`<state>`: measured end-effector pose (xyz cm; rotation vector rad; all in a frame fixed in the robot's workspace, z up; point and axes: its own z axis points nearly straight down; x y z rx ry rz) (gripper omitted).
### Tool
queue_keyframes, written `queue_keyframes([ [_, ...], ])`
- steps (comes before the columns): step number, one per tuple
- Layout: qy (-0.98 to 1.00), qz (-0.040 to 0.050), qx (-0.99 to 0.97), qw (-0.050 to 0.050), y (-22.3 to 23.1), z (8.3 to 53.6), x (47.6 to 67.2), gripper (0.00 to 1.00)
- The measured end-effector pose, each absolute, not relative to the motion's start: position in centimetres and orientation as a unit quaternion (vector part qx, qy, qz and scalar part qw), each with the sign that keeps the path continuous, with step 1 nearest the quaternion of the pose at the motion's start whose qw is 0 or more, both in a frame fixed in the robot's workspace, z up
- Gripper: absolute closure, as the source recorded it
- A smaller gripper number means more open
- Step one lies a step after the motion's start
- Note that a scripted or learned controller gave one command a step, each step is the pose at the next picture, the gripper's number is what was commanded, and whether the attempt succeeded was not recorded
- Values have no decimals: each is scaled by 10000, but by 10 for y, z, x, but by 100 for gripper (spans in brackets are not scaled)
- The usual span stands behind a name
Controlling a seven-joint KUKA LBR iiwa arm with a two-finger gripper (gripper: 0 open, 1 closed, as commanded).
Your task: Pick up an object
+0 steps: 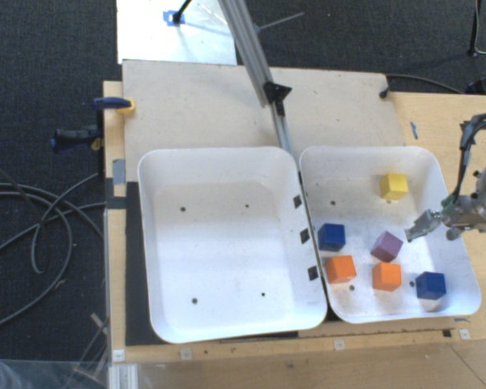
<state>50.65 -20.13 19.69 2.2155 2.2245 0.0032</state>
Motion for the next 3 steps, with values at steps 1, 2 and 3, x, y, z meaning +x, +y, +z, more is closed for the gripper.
queue_keyframes([
  [1,7083,-3,7059,-14,-170,87,498,0],
  [2,7075,1,7067,1,-179,90,484,0],
  [3,7071,3,7071,17,-199,91,485,0],
])
